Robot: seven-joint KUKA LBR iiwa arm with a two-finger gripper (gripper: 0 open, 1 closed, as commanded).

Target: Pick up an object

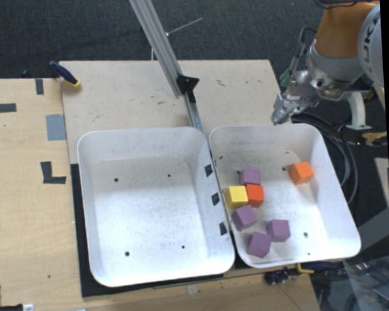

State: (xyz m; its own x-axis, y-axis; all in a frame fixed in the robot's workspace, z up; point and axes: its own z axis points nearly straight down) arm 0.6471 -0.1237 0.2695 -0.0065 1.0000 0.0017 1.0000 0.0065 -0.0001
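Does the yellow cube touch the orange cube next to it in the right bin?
Touching. The camera view shows the yellow cube pressed side to side against the orange cube, no white floor between them.

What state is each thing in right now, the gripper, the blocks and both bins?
Two-finger gripper: above the right bin's far rim, holding nothing visible.
Four purple blocks: loose in right bin.
Yellow block: touching red-orange block.
Orange block: lying apart.
Right white bin: holds seven blocks.
Left white bin: no blocks.
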